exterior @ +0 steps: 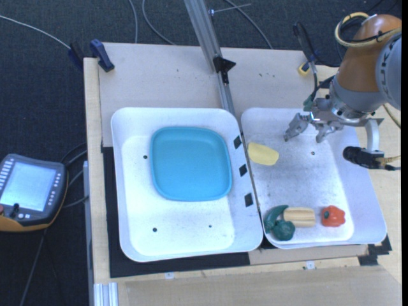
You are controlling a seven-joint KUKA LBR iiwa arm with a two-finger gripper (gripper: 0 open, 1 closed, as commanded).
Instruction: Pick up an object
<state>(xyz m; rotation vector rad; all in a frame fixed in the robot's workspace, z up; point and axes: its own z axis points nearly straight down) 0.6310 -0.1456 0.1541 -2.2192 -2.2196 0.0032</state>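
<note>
Green toy [279, 222] touching tan block [299, 217], near rim

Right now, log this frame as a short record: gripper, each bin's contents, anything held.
gripper: above the right bin's far end, fingers spread, nothing between them
left bin: teal plate
right bin: yellow piece near its left wall; green item, tan block and red pepper in a row along its near edge
held: nothing

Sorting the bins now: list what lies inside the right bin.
The right bin holds a yellow piece near its left wall, and a green item, a tan block and a red item along its near edge. Nothing looks covered.
</note>
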